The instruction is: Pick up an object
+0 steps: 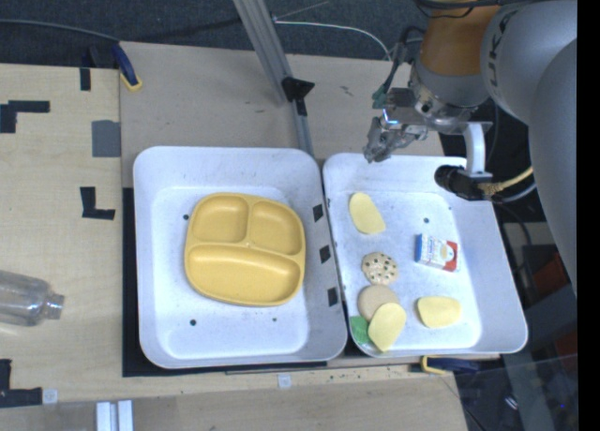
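Beside the right-hand white plastic bin [487,232] of small food toys sits a yellow divided plastic tray [246,248]. The gripper [380,150] hangs above that bin's far-left corner, grasping nothing; whether its jaws are released or clenched I cannot tell.

Robotics lab bench: grey arm [525,36] over two white bins [150,232], toy food, taped wooden bench [56,232], aluminium strut [258,22].

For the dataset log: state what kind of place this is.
Likely a robotics lab bench for pick tests: a robot arm over two white bins, toy food and a yellow divided plate.
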`<state>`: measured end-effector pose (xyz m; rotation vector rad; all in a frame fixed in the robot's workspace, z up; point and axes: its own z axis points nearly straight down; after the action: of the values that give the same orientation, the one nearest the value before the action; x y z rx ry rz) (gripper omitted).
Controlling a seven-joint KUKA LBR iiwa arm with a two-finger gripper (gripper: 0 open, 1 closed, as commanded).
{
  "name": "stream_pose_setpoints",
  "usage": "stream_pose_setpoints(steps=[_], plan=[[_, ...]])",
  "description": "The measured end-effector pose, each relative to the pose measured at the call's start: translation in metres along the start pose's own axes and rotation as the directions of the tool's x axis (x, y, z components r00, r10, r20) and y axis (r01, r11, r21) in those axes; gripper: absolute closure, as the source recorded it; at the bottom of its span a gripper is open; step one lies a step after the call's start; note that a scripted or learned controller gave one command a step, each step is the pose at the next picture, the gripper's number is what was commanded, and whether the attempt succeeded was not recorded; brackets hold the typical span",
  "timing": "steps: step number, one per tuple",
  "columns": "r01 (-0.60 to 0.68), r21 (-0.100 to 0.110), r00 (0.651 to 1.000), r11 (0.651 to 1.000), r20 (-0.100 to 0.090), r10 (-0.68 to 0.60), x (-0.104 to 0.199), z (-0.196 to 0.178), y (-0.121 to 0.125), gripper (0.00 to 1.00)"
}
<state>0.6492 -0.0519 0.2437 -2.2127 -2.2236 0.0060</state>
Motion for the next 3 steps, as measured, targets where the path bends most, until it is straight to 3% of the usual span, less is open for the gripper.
stream_pose_setpoints(steps=[1,2,3], plan=[[0.000,0.003,1.000,1.000,0.000,0.000,0.046,0.060,-0.021,1.00],[0.001,-0.002,1.000,1.000,0.000,-0.001,0.093,0.056,-0.035,1.00],[0.001,-0.012,1.000,1.000,-0.002,-0.001,0.134,-0.042,-0.041,1.00]])
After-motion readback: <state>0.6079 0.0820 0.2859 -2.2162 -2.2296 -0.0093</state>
